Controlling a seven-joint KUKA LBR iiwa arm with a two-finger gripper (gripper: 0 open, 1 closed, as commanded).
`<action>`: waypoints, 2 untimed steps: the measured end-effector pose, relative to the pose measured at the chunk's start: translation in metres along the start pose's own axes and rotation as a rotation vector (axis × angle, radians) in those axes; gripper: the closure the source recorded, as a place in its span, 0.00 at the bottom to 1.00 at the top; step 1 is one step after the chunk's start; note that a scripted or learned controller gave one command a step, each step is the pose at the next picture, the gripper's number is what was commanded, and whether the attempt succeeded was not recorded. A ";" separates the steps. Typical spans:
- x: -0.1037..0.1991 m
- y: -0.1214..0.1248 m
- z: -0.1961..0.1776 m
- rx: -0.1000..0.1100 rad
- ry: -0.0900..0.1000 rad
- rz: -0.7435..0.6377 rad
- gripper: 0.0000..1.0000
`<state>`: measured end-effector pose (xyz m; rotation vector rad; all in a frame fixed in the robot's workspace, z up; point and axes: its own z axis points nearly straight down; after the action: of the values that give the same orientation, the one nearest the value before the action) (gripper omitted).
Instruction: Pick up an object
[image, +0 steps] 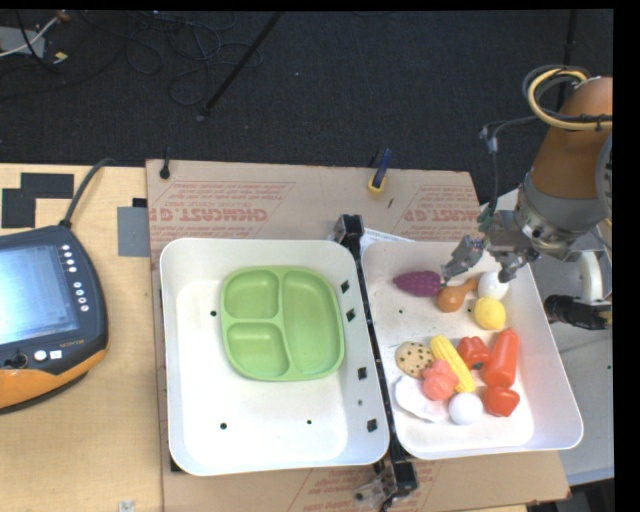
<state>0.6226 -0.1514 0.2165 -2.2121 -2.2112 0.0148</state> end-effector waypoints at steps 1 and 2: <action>0.000 0.002 -0.008 -0.013 -0.002 -0.001 0.00; -0.001 0.004 0.036 -0.009 -0.002 -0.003 0.00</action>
<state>0.6255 -0.1526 0.1809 -2.2145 -2.2201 0.0067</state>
